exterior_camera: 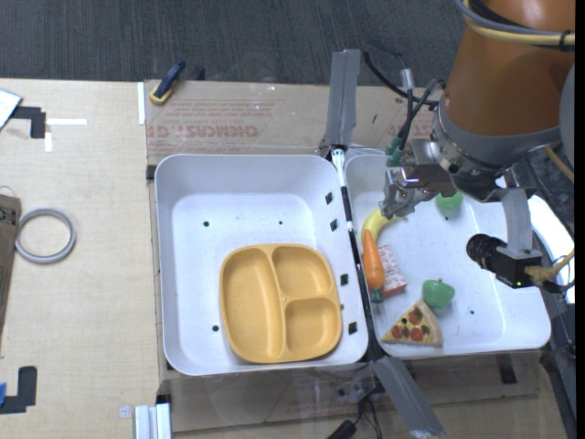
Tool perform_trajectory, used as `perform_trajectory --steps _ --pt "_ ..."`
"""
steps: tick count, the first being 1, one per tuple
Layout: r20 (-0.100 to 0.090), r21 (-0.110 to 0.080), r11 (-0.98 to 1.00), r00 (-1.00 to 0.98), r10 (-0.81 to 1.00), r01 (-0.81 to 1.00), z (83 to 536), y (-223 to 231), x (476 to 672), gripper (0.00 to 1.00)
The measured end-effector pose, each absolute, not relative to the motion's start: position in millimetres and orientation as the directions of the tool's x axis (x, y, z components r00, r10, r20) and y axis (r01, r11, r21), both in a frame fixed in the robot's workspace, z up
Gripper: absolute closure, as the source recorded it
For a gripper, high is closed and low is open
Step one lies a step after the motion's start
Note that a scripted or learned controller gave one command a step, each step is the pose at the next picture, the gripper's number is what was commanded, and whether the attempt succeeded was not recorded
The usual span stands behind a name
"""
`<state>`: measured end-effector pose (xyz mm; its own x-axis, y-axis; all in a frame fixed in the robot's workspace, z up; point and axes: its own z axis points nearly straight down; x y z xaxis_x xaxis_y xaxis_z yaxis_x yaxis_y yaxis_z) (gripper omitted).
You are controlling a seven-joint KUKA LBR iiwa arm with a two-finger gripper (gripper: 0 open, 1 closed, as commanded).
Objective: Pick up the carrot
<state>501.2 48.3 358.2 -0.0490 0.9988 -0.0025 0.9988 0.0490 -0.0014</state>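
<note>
The orange carrot [372,260] lies in the right bin [494,337] along its left wall, pointing toward the near edge. Its top end touches a yellow banana [374,222], and a red and white packet [391,274] lies against its right side. My gripper [399,199] hangs over the far left part of that bin, just above and to the right of the banana, a short way beyond the carrot. Nothing shows held in it.
A green pepper [439,293] and a pizza slice [413,326] lie near the right bin's front. Another green item [449,203] sits beside the gripper. The left bin [183,245] holds a yellow divided plate [279,302]. A tape roll [42,235] lies on the bench at left.
</note>
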Motion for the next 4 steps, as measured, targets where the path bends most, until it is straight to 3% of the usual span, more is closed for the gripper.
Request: perform_trajectory --steps 1,2,3,4 --pt "-0.002 -0.004 0.123 -0.123 0.992 0.992 268 98 485.8 1.00" --pt "-0.001 -0.004 0.263 -0.263 0.965 0.965 224 111 477.7 1.00" --pt "-0.004 0.030 0.315 -0.315 0.949 0.949 112 117 486.1 1.00" --pt "-0.003 0.009 0.388 -0.388 0.922 0.922 102 123 509.4 1.00"
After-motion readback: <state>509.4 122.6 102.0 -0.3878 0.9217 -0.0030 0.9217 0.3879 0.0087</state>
